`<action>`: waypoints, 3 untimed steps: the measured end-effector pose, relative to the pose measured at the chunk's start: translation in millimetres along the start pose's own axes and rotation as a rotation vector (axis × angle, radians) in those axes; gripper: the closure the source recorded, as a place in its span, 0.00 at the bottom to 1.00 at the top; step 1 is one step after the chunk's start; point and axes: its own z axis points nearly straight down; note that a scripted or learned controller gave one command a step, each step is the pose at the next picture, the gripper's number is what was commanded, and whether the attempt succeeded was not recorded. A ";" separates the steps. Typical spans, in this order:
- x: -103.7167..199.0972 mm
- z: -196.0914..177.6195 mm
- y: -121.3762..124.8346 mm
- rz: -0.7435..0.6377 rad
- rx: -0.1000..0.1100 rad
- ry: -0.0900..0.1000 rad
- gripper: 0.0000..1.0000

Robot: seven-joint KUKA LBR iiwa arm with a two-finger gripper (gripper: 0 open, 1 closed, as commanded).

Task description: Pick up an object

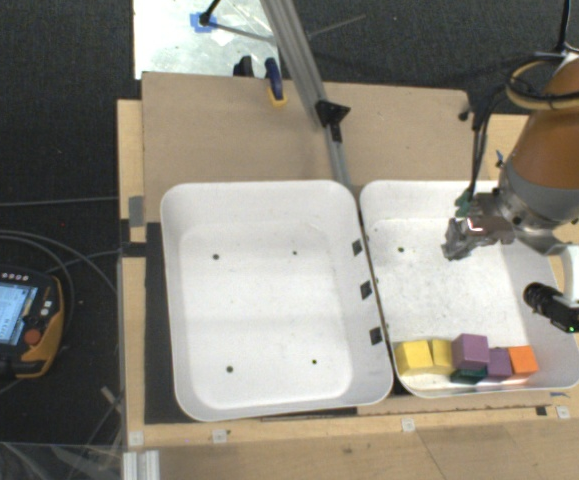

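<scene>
I can't tell how my fingers (461, 240) sit, and the blocks (466, 356) crowd the bin (409, 208) wall, risking a missed grab.

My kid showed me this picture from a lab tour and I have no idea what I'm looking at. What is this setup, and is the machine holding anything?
This is a single photo from a camera fixed above a bench, looking down at a slant. The grey and orange shape at the right is a robot arm. At its tip is a gripper, a two-fingered claw for picking things up. It hangs over the right bin, one of two shallow white trays side by side; the other is the left bin. Small blocks lie clustered along the right bin's near edge: a yellow block, a purple block, a dark green block and an orange block. The gripper is well away from them, and I see nothing between its fingers. The device at far left with a lit screen is a control pad.
</scene>
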 end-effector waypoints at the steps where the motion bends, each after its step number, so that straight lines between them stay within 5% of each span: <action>1: 27.2 55.1 67.9 0.001 -0.001 -0.003 1.00; 2: 111.1 2.9 66.7 -0.004 -0.008 0.001 1.00; 3: 160.0 55.2 84.1 -0.001 0.000 -0.002 1.00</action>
